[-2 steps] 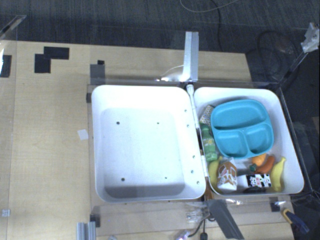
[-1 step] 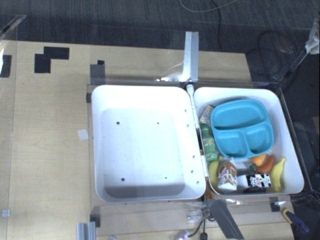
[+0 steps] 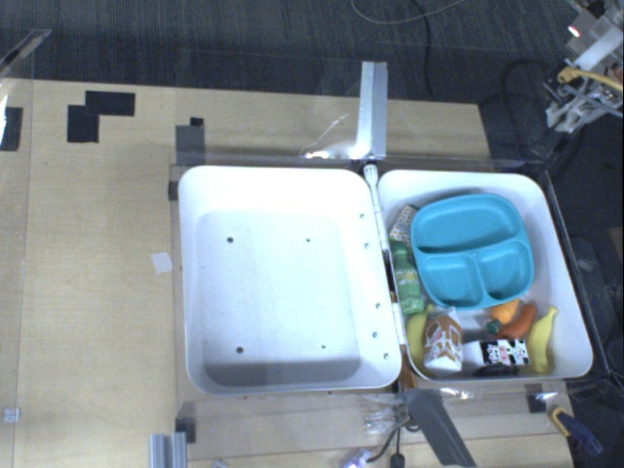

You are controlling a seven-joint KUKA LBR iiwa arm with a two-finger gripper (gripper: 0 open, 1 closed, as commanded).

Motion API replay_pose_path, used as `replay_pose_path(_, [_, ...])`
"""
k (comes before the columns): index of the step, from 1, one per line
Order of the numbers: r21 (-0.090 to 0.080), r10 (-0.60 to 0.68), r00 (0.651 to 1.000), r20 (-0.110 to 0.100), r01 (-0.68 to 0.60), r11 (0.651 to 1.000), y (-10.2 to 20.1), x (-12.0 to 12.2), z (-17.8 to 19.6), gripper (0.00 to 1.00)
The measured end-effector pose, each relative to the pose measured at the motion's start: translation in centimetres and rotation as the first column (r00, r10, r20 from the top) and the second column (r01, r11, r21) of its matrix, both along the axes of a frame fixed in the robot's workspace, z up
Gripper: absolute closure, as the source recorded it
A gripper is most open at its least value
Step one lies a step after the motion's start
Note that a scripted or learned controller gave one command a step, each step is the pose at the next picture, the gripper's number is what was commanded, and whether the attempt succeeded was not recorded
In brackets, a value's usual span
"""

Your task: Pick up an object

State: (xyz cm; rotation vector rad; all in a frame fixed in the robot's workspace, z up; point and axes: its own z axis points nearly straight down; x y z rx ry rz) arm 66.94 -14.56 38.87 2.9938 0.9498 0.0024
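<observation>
The gripper (image 3: 585,94) hangs at the far upper right, off the bench and over dark floor, well apart from both bins; it is too small and cluttered to tell whether it is wide or narrow, and nothing can be seen in it. All the objects lie in the right bin (image 3: 564,224), below and to the left of the gripper. A blue tray (image 3: 473,252) with three compartments takes up most of that bin, tilted slightly. Along the bin's left wall, beside the tray, lie a patterned packet (image 3: 401,224) and, under it, some green items (image 3: 406,283). Along the near edge sit a yellow piece (image 3: 416,335), a white cup (image 3: 444,342) with a brown pattern, a black-and-white box (image 3: 503,355) just right of the cup, an orange carrot (image 3: 517,314) touching the tray's near rim, and a banana (image 3: 542,340) in the near right corner. The left bin (image 3: 273,281) stands against the right one, farther still from the gripper.
</observation>
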Motion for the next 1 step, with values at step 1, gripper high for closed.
replay_pose_path(1, [-0.001, -0.064, 0.998, 0.003, 0.064, 0.998, -5.04, -1.32, 4.79, 1.00])
